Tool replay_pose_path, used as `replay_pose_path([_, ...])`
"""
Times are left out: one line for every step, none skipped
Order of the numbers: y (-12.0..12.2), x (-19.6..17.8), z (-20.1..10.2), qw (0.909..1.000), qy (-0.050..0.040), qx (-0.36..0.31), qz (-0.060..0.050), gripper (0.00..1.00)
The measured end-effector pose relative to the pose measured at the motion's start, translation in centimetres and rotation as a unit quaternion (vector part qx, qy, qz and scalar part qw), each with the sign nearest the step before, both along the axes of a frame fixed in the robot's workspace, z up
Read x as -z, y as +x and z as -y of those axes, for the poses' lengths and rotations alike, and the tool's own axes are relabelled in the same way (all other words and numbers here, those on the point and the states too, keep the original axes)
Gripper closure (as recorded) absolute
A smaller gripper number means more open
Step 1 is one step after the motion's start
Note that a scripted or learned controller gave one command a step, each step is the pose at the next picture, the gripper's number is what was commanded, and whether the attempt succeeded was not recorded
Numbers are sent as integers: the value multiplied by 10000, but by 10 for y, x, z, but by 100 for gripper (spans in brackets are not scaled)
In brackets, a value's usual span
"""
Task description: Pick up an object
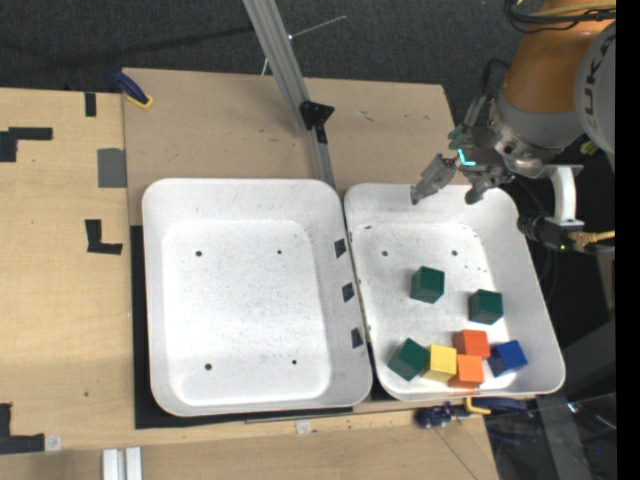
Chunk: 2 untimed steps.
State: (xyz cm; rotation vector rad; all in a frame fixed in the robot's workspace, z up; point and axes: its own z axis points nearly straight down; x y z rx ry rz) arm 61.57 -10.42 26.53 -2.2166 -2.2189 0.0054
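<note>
Left white bin beside right one; metal pole slants above (blue clip top-left).

Three green blocks, two orange, one yellow, one blue.

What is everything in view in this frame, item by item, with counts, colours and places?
Green blocks: three, dark green, right bin; two apart mid-bin, one at the near cluster's left end.
Yellow block: one, near cluster, beside the green one.
Orange blocks: two, near cluster, right of the yellow block.
Blue block: one, cluster's right end.
Right bin: one, white, holds all the blocks.
Left bin: one, white, beside the right bin.
Bench: one, light wood with dark tape marks.
Metal bar: one, grey, slanting from the top down to between the bins.
Arm: one, grey with orange band, upper right.
Gripper: one, open, above the right bin's far edge, holding nothing.
</note>
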Motion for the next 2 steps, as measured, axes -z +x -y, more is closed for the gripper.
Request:
replay_pose_path([1, -3, 0, 10000, -5, -8, 23, 0])
replay_pose_path([7, 47, -6, 10000, -10, -3, 1, 0])
